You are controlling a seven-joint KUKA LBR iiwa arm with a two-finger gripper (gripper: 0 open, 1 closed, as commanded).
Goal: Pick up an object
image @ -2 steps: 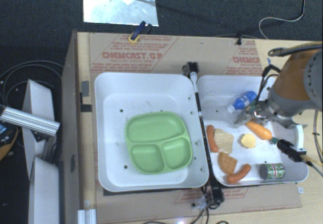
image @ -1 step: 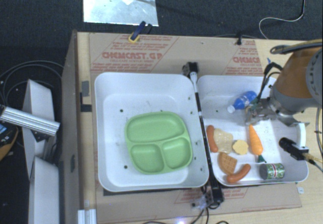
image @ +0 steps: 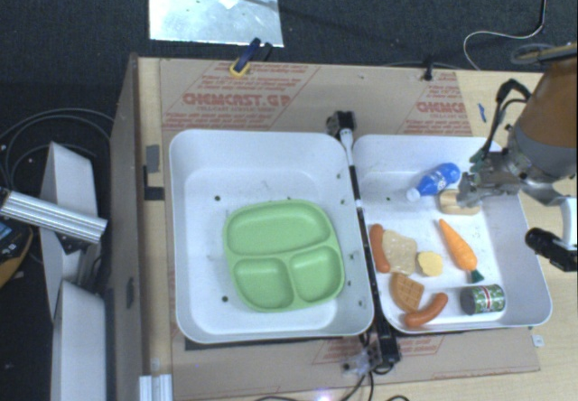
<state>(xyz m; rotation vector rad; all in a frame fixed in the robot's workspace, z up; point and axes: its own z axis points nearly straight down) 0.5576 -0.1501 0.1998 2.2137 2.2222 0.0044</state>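
The right bin [image: 533, 295] holds several toy foods. A blue bottle [image: 436, 179] lies near its back, with a tan rounded piece [image: 448, 202] just in front of it. An orange carrot [image: 459, 246] lies slanted in the middle. A sausage [image: 378, 248], a pale chip [image: 401, 253], a yellow piece [image: 431, 263], a waffle [image: 406, 290], a hot dog [image: 426, 310] and a green-labelled can [image: 482, 300] fill the front. My gripper [image: 471, 189] is low over the right end of the tan piece, right of the bottle.
The left bin [image: 194, 209] holds a green divided plate [image: 284, 253]. A black divider with clips [image: 354, 200] runs between the bins. The arm's grey body and orange band [image: 551, 119] overhang the right bin's far right corner. Cardboard [image: 271, 92] lies behind.
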